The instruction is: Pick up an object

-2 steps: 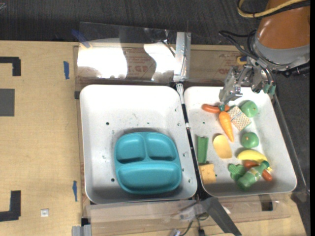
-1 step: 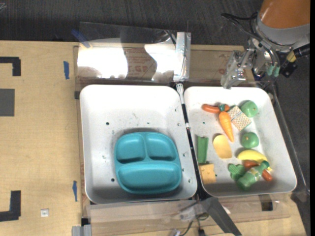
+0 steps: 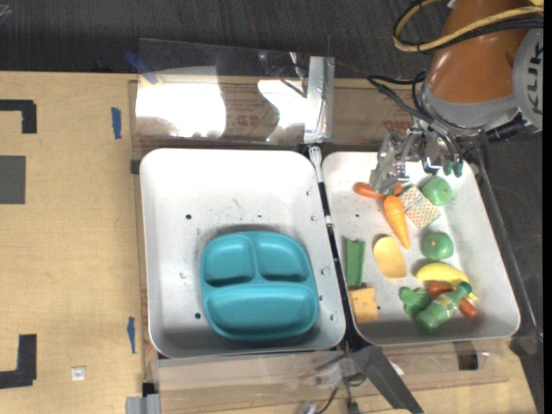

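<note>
My gripper [image 3: 388, 175] hangs over the far part of the right bin [image 3: 500, 304], below the orange-banded wrist. Just under it lie a small red-orange piece [image 3: 367, 191] and an orange carrot [image 3: 396, 218]. I see nothing held in it. Toy foods are scattered in that bin: a checkered cracker [image 3: 420, 208], two green round fruits [image 3: 437, 190] [image 3: 438, 245], a yellow piece [image 3: 389, 257], a banana [image 3: 441, 273], a long green piece [image 3: 354, 261], a cheese cube [image 3: 364, 304] and a green leafy cluster [image 3: 427, 309].
The left bin [image 3: 164, 188] bears a teal divided plate [image 3: 257, 285] toward its near side. A metal divider [image 3: 325, 222] runs between the bins. A clear plastic sheet [image 3: 224, 102] stands behind the left bin. Yellow and black cables [image 3: 431, 15] loop off the arm.
</note>
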Controlling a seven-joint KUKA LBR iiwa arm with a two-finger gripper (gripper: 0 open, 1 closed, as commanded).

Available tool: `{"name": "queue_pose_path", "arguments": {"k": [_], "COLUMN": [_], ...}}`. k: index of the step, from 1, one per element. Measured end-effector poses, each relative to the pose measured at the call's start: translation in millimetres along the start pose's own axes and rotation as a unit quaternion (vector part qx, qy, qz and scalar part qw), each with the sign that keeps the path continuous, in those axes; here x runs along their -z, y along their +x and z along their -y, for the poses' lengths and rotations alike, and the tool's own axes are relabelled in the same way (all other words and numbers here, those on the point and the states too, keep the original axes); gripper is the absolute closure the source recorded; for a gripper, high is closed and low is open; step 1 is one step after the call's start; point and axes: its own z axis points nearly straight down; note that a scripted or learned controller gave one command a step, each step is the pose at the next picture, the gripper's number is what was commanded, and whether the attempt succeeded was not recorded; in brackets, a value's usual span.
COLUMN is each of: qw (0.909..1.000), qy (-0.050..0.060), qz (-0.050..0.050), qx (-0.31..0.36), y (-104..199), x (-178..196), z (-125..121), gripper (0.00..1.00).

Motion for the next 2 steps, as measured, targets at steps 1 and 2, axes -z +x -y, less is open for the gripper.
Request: {"name": "queue_pose_path", "arguments": {"k": [1, 2], "qw": [0.9996, 0.9994], "qy": [0.000, 0.000], "qz": [0.009, 0.004], "qx": [0.025, 0.035], "y": [-26, 38], "x": [58, 18], "z": [-26, -35], "gripper": [1.00, 1.00]}}
